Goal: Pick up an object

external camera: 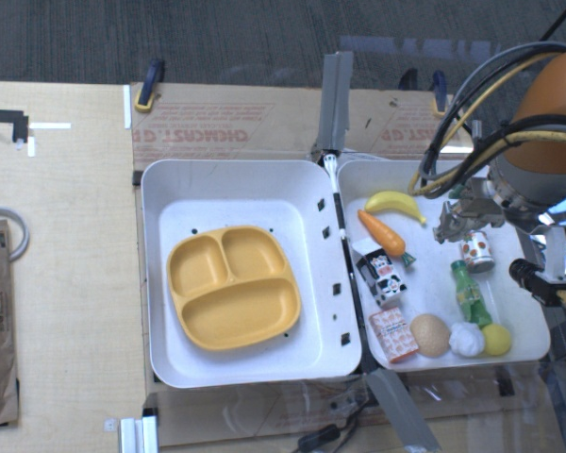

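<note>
Hovering over the right bin (538, 343), the gripper (464, 223) hangs just above a small can (476, 250) with a red and white label, and the arm (545, 121) above it leans in from the right so that the wrist comes down almost straight onto that spot. Whether the jaws are open or closed I cannot tell, since the wrist and cables hide them, and nothing is seen held. The can looks like the likely target, being directly beneath the tool and slightly apart from its neighbours. Around it lie a banana (394, 203) and a carrot (383, 233) toward the bin's far left, a green bottle (468, 293) just below the can, and a small carton (392, 335), an egg (431, 334) and a lemon (498, 340) along the near edge. The left bin (160, 253) carries a yellow divided plate (233, 286), probably a place to drop things.
</note>
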`<state>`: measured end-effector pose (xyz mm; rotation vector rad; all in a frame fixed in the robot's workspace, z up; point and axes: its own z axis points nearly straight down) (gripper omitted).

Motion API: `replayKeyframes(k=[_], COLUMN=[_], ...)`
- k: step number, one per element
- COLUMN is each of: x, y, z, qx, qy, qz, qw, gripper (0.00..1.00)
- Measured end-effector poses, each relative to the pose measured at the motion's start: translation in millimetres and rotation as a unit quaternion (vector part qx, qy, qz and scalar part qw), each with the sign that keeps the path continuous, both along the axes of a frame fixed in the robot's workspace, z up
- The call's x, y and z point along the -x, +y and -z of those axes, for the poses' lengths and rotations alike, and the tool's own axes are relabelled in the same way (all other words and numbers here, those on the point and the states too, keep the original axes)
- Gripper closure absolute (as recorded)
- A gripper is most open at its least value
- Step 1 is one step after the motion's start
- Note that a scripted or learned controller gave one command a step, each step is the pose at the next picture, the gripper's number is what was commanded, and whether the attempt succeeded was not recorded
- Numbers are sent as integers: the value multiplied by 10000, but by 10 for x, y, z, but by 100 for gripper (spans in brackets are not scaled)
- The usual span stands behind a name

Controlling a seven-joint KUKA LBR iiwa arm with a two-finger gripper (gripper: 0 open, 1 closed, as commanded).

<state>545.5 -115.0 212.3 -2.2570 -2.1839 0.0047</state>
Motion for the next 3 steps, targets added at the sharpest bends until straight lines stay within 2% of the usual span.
replayKeyframes(k=[1,2,3], x=[0,-468,-584], y=[1,191,206], z=[-2,493,1180], qx=[-1,3,0], qy=[0,-3,-2], qz=[-3,582,-166], qw=[10000,9983,9999], gripper=[0,0,0])
